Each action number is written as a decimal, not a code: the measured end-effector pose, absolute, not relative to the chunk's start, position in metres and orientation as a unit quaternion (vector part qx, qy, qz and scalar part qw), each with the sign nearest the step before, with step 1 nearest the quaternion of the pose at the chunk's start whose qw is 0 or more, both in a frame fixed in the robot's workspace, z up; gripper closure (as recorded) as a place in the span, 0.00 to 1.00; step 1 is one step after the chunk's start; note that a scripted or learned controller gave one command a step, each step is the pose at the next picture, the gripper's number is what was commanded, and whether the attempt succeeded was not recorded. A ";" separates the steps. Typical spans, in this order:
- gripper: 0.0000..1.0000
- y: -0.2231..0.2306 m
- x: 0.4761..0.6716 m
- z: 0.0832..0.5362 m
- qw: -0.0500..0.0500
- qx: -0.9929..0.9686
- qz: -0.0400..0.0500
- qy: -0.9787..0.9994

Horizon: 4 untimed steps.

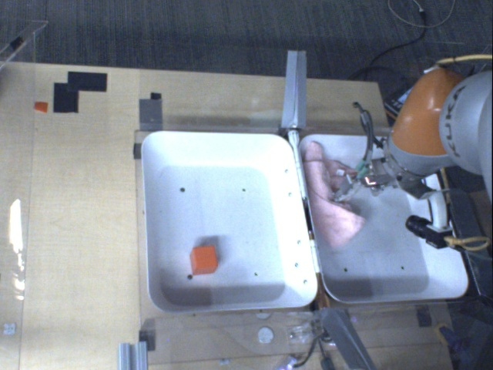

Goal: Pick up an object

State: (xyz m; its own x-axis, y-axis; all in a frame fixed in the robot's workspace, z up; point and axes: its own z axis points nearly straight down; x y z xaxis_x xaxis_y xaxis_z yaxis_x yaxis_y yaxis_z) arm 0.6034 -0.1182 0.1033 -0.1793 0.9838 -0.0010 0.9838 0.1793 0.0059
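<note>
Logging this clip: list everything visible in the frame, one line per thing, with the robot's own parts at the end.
white bins: 2, side by side on the bench, left bin, right bin
orange block: 1, orange, lower left area of the left bin
pink cloth: 1, pale pink, crumpled against the left wall of the right bin
black shapes: dark, bench top far left, with a small orange square beside them
bench: 1, light wood
arm: 1, grey with orange band, entering from the right
gripper: 1, over the right bin at the cloth's right edge
</note>
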 end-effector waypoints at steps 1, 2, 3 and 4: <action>0.00 -0.095 0.636 0.094 0.008 0.611 0.005 0.791; 0.00 -0.098 0.584 0.095 0.010 0.605 0.006 0.796; 0.00 -0.119 0.543 0.095 0.012 0.542 0.006 0.840; 0.00 -0.090 0.581 0.094 0.011 0.530 0.005 0.848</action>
